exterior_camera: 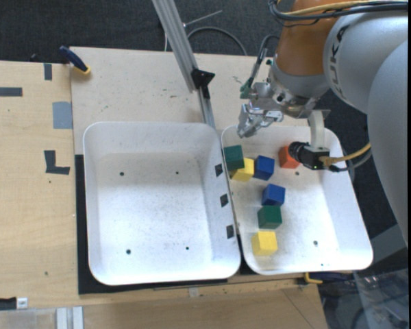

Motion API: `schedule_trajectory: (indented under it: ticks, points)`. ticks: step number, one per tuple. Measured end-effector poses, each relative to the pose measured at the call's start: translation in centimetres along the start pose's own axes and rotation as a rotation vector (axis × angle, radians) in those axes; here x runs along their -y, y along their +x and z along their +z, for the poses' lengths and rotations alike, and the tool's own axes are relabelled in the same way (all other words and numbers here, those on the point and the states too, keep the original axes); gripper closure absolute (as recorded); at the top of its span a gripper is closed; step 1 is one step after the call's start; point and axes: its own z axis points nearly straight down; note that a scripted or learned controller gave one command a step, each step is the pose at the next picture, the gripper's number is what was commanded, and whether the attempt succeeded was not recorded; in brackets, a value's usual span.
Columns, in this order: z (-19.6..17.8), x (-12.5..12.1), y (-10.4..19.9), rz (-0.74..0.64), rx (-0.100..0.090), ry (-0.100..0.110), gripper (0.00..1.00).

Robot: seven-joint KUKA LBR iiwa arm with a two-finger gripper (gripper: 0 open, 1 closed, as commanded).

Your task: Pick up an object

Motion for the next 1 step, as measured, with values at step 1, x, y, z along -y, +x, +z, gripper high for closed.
schedule_trajectory:
  ticks: [1]
  points:
    - [0.42, -1.72, 6.06, -0.001, 0.000, 0.001, 1.00]
